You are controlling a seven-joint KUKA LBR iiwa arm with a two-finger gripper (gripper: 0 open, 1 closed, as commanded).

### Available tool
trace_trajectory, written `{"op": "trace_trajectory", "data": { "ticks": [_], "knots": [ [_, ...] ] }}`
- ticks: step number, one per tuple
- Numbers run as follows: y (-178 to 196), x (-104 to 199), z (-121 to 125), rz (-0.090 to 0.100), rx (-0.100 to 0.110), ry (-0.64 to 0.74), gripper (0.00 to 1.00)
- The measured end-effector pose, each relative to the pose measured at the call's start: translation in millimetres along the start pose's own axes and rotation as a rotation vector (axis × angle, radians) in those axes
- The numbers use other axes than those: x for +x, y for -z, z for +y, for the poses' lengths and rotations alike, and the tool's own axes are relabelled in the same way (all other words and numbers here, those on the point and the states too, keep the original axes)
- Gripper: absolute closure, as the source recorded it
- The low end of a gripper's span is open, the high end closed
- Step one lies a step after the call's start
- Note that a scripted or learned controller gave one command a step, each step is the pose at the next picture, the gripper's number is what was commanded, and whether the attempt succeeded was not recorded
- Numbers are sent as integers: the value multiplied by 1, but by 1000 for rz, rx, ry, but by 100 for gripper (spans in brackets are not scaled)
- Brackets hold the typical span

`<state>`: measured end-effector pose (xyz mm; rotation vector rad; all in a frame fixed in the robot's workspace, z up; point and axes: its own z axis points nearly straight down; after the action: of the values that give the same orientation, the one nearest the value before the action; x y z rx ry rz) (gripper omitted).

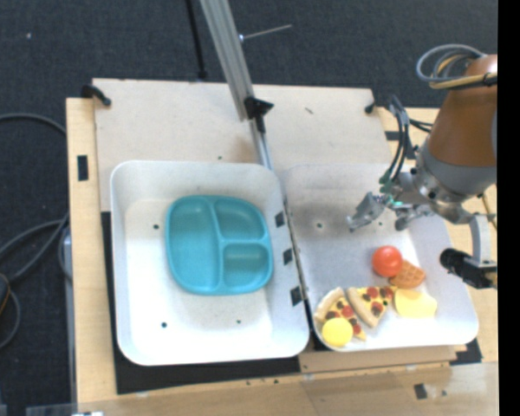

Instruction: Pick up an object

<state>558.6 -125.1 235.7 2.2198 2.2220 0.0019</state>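
Right now your hand (pixel 371 208) hangs over the upper middle of the right shallow white bin (pixel 329 258), but you cannot tell whether it is spread or clenched, and nothing shows in its grip. Below it, near the bin's front edge, lie the round red toy tomato (pixel 386 260), the toy pizza slice (pixel 370 303) and the yellow toy cheese block (pixel 414 303); the turquoise divided plastic plate (pixel 217 243) sits in the left white bin (pixel 139 319).

Bench (pixel 156 120): tan, centre frame. Metal rail (pixel 230 46): slanting from top centre. Black cables (pixel 17 232): left edge, on dark carpet (pixel 87 24). Two white bins (pixel 139 319), side by side.
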Motion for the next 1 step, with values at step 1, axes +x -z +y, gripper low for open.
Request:
{"op": "trace_trajectory", "data": {
  "ticks": [1],
  "knots": [
    [-50, 1, -10, -1, 4, -1, 0]
  ]
}}
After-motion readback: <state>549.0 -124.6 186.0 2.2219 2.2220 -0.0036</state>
